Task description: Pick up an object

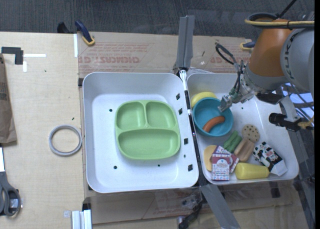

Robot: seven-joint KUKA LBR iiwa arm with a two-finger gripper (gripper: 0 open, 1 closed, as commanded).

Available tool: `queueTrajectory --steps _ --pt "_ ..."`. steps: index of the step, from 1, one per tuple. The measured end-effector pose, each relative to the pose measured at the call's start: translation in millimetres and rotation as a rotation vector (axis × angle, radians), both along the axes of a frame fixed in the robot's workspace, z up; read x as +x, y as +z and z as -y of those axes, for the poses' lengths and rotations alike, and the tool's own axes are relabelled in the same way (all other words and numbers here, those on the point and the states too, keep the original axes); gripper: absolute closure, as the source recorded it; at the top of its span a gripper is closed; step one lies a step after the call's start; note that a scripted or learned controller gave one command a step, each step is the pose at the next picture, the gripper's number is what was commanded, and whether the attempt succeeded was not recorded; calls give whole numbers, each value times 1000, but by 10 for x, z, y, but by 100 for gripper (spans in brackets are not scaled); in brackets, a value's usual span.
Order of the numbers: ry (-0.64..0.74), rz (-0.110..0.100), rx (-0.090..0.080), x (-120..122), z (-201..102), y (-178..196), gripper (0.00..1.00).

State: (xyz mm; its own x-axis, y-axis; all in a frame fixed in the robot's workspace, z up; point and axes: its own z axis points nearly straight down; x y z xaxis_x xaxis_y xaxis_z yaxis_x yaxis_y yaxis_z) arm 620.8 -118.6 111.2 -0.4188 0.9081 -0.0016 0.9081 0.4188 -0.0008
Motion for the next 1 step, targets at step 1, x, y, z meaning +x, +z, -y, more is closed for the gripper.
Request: queueTrajectory --steps 1 --pt "0 0 0 -1 1 0 0"
